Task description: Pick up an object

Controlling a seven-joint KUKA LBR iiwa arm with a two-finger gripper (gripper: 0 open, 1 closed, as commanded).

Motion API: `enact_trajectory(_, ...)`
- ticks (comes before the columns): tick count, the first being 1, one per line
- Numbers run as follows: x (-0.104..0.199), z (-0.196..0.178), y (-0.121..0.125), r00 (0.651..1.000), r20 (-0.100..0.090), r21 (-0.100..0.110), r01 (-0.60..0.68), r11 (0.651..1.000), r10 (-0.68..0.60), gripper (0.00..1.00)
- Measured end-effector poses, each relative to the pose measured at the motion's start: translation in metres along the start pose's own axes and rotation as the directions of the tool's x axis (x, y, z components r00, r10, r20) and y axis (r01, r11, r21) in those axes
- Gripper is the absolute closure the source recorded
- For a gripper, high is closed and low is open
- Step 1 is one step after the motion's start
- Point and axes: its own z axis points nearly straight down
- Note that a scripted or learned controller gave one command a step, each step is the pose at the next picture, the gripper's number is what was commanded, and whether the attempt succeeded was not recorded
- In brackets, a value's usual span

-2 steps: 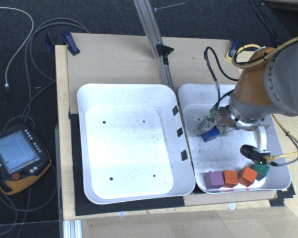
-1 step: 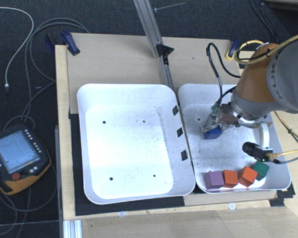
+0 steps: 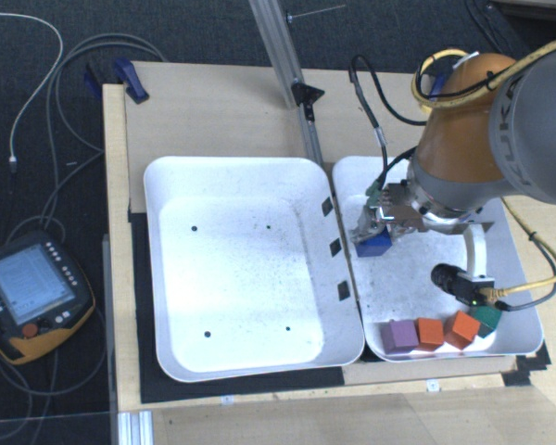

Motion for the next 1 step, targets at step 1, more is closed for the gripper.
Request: enact_trajectory(1, 0.0600, 0.0051, 0.0090, 1.000, 0.001, 0.007, -0.001, 1.000, 0.001, 1.00)
